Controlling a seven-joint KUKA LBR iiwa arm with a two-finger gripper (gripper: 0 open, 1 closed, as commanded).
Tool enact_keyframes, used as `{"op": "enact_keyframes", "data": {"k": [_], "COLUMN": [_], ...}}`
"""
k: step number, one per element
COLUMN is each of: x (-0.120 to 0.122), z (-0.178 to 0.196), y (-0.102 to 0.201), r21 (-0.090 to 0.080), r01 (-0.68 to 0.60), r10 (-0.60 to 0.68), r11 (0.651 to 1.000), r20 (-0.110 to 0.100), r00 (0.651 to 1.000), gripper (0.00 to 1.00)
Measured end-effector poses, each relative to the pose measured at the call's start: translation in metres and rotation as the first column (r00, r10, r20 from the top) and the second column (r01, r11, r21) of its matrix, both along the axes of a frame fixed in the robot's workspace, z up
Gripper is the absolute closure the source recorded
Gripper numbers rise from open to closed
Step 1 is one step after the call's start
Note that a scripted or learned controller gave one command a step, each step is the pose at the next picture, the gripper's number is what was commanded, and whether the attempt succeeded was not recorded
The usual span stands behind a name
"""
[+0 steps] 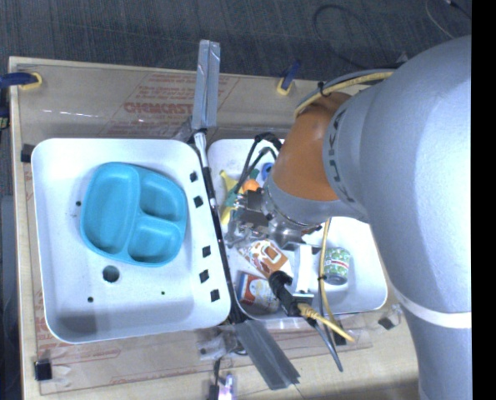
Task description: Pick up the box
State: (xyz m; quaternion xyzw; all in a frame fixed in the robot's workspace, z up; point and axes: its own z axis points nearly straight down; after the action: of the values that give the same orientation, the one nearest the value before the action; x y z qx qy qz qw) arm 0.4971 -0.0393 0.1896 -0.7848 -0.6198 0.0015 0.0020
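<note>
Arm: grey, bulky, reaching in from the right and covering much of the right bin; orange band above the wrist

Table: pale wood, carrying both bins side by side

Left bin: white, shallow, holding one blue tray

Right bin: white, shallow, crowded with small goods under the wrist

Blue tray: three compartments, lying flat, well apart from the work in hand

Gripper: low in the right bin, down among the clutter near the wall shared with the left bin; whether spread or closed cannot be told, too much wiring and clutter around it

Box: taken to be the orange-and-white pack lying flat in the right bin, just beside and below the gripper; not seen to be held

Can: green-and-white label, near the box on its right

Step in hand, as judged: descent and reach for the grasp, lift not yet made

Next move, as judged: centre over the box, close on its narrower sides, rise straight up; risk of catching neighbouring goods or the bin wall
</note>
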Motion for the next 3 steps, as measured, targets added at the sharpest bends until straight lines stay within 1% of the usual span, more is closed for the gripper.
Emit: {"op": "enact_keyframes", "data": {"k": [1, 2, 3], "x": [0.037, -0.02, -0.019], "z": [0.064, 0.068, 0.076], "y": [0.033, 0.092, 0.092], "r21": [0.0, 0.003, 0.006], "r01": [-0.153, -0.765, -0.767], "r10": [0.153, 0.765, 0.767], "r11": [0.988, 0.645, 0.642], "r20": [-0.001, 0.001, -0.003], "r00": [0.988, 0.645, 0.642], "gripper": [1.0, 1.0, 1.0]}}
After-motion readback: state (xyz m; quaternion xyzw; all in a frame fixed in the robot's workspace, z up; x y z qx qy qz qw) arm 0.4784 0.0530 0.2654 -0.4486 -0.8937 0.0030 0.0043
